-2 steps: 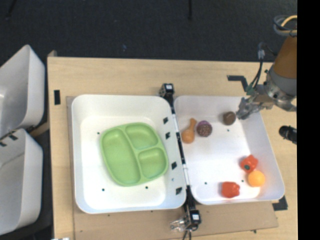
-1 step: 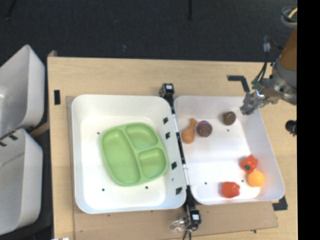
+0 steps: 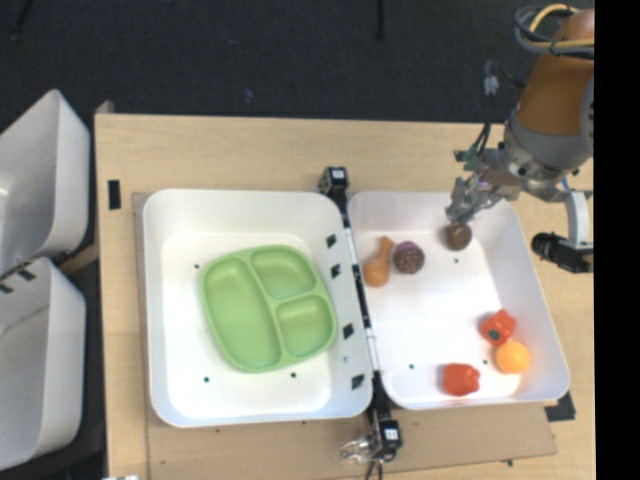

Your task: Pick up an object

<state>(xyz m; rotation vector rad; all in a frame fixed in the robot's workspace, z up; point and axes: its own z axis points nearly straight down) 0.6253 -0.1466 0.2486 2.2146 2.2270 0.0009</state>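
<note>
I see the pale wooden worktop (image 3: 240,148) carrying two glossy white bins. The left bin (image 3: 170,388) holds a matte green three-section plate (image 3: 268,308). Over the right bin (image 3: 530,268) the claw (image 3: 466,211) hangs just above a small round brown object (image 3: 458,235); I cannot tell its opening. Inside too: a tan pear-like piece (image 3: 378,264), purple ball (image 3: 408,257), two red pieces (image 3: 460,378) and an orange ball (image 3: 512,357).
</note>
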